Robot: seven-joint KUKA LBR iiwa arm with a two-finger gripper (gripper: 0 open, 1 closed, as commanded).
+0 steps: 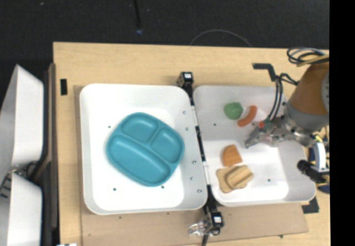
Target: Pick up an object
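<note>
Camera view, left to right: teal plate (145, 149) fills the left bin (91, 184), then near the right bin (277, 195)'s far edge a green ball (233, 110) and orange sausage (247, 116), gripper (256, 140) fingers apart, holding nothing, so it could easily close on air between them.

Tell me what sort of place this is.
Most likely a robotics lab bench for grasping trials: two white bins side by side on a wooden bench, toy food, and a robot arm.
</note>
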